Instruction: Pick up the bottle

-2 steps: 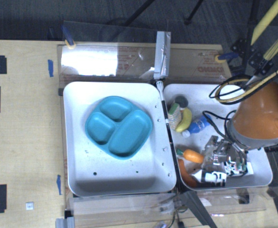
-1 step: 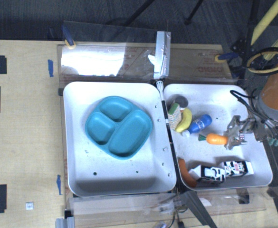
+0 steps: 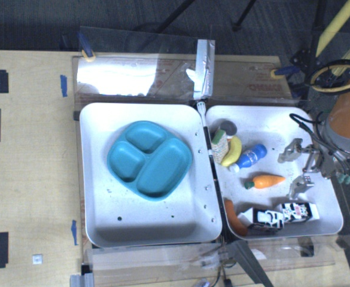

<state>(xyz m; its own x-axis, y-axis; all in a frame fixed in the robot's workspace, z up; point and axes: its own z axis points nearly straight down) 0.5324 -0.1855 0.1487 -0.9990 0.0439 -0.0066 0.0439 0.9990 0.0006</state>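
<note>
Your end effector stands wide, empty. Bottle at its 9 o'clock: light, slick; grip mid-body.

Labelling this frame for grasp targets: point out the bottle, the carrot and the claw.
bottle [image 3: 251,156]: camera view, on its blue body.
carrot [image 3: 268,182]: camera view, on the orange middle.
claw [image 3: 297,167]: camera view, midway between its two fingertips, open.

Orange-banded arm, metallic gripper
</note>
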